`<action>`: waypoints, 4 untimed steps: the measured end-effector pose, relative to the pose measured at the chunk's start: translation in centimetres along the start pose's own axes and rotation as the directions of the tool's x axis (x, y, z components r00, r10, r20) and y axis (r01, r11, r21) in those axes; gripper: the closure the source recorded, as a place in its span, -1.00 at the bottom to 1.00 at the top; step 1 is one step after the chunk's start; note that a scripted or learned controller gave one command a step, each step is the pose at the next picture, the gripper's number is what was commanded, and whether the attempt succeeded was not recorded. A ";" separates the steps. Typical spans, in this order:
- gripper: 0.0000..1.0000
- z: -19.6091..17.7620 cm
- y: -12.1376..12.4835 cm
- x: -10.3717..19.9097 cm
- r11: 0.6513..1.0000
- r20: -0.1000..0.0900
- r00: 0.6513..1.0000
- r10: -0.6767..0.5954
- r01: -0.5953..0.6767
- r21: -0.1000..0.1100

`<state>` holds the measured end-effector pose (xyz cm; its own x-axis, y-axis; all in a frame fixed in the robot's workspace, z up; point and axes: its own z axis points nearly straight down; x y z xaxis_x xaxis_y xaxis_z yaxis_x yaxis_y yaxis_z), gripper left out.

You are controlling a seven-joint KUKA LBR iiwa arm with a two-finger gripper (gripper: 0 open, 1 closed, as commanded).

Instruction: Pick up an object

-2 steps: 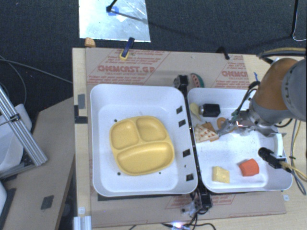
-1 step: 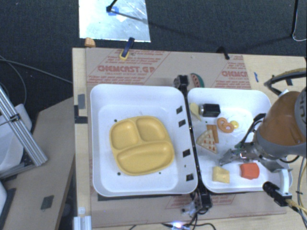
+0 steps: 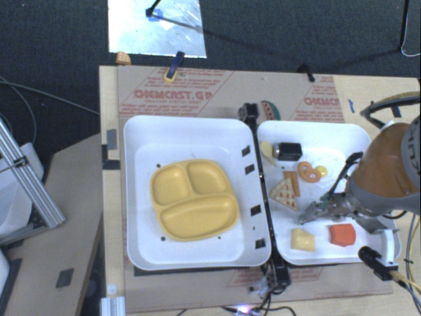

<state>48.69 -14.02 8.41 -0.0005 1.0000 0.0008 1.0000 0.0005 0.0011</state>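
The right bin (image 3: 368, 137) holds several small items. A black block (image 3: 287, 151) lies near its back left, beside a pale yellow piece (image 3: 266, 151). An orange pretzel (image 3: 311, 171) sits in the middle, and a tan waffle-like wedge (image 3: 285, 193) lies to its left. A yellow cheese-like chunk (image 3: 303, 240) and an orange-red block (image 3: 342, 235) rest near the front edge. My gripper (image 3: 309, 212) reaches in from the right and hangs low over the bin floor. It is between the wedge and the cheese chunk, and nothing shows in its grasp.
The left bin (image 3: 138, 137) holds a yellow divided plate (image 3: 194, 199). The arm's orange band (image 3: 389, 166) covers the right bin's right side. A divider with black clips (image 3: 258, 176) runs between the bins. Cardboard (image 3: 197, 91) lies behind them.
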 end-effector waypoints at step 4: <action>1.00 -2.1 8.3 -0.8 1.000 -0.001 1.000 -0.008 0.008 -0.023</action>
<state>56.96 -14.77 10.52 -0.0088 1.0000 0.0017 0.9997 0.0088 0.0242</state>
